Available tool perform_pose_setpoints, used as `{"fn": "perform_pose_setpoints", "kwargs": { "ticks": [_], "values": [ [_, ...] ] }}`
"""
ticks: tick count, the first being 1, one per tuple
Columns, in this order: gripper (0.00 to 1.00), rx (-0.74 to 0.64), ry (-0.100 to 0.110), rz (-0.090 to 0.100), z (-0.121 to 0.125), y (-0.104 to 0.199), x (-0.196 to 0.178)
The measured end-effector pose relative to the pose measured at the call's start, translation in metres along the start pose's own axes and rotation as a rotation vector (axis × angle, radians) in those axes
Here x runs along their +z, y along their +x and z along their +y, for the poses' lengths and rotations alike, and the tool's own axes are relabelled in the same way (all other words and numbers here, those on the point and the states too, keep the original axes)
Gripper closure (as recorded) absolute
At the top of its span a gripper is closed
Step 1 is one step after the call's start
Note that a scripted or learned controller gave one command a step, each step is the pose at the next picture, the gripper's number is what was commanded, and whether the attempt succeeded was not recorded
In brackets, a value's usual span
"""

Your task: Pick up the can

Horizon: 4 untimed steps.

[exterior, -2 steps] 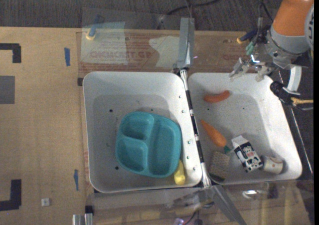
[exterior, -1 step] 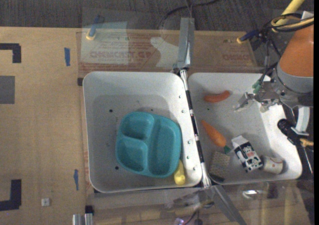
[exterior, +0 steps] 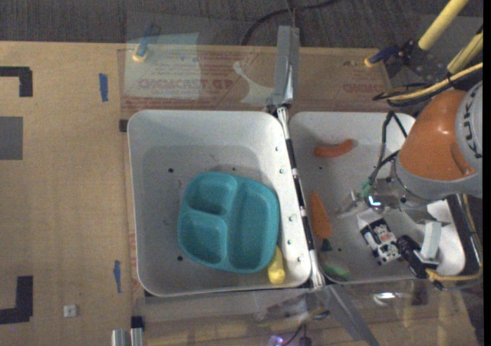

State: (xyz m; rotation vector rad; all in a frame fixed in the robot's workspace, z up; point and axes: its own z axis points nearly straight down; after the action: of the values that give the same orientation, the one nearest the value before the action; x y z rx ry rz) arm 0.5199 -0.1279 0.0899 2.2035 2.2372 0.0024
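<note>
Right bin (exterior: 345, 123), beside arm (exterior: 433, 145): can (exterior: 381, 238) white, black-marked, tilted.

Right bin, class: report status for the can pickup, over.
Gripper low in right bin, no hold confirmed. Can unclear. Carrot, sausage lie nearby.

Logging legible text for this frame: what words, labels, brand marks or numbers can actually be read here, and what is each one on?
"KU": large dark letters on the arm, on its pale casing above the orange band, cut off at the picture's edge.
Reddish print on the clear sheet taped to the bench above the left bin: too blurred to read.
Black-and-white marking on the gripper: too small to read.
</note>
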Motion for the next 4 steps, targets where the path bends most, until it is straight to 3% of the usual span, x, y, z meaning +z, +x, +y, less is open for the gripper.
{"fn": "perform_pose_setpoints", "kwargs": {
  "ticks": [1, 2, 3, 4],
  "values": [
    [0.00, 0.095, 0.004, 0.002, -0.037, 0.004, -0.027],
    [0.00, 0.091, 0.000, -0.001, 0.026, -0.023, 0.001],
    [0.00, 0.222, 0.001, -0.002, 0.018, -0.078, -0.077],
    [1.00, 0.222, 0.000, -0.003, 0.018, -0.079, -0.087]
  ]
}}
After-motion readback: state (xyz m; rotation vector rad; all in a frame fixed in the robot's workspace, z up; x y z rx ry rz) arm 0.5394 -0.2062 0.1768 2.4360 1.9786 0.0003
